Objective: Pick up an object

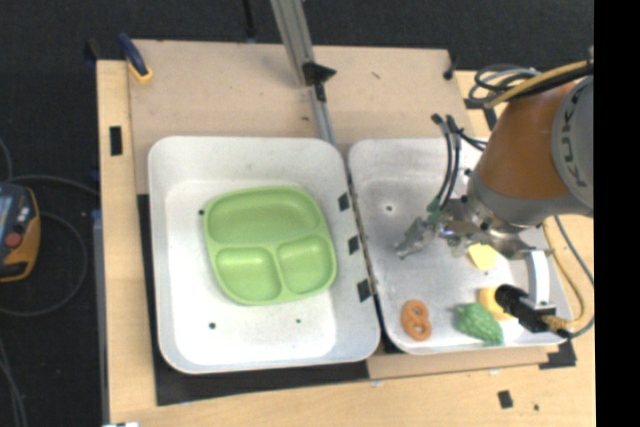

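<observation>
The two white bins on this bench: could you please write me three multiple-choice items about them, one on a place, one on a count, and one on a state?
1. Where does the green divided plate lie?
A. in the left bin
B. in the right bin
C. on the bare bench

2. How many compartments does the plate have?
A. two
B. three
C. five

3. How does the orange pretzel lie?
A. held at the gripper
B. on the plate
C. loose on the right bin's floor

Answers:
1 A, the plate sits inside the left bin's walls.
2 B, one large section above two small ones.
3 C, it rests near the front wall beside the green toy, apart from the gripper.
</observation>
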`<move>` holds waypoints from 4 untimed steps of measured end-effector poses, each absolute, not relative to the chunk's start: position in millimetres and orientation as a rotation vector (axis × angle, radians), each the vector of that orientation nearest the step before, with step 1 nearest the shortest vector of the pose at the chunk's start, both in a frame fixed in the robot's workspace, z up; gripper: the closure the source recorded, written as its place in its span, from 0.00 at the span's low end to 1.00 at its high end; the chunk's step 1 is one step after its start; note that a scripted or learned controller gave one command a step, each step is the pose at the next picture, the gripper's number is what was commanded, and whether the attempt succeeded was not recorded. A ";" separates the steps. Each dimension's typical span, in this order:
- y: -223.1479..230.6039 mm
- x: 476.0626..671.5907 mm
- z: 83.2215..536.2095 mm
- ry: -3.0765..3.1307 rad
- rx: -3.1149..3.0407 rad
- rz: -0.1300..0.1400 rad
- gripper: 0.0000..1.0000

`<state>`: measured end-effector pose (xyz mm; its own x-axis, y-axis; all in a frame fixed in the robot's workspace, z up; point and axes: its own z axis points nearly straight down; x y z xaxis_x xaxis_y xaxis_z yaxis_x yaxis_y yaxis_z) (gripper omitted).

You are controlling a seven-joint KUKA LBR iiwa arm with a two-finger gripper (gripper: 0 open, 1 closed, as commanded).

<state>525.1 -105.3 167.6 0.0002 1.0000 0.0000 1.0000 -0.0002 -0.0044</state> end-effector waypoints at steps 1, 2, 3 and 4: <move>-102.2 517.3 107.5 -2.218 -2.220 0.005 0.00; -103.4 519.9 122.0 -2.217 -2.229 -0.003 1.00; -95.7 518.9 170.8 -2.229 -2.221 -0.006 1.00; -96.9 521.0 224.6 -2.230 -2.222 -0.006 1.00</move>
<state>521.0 -96.9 224.6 -0.0032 1.0000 -0.0018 1.0000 0.0032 0.0074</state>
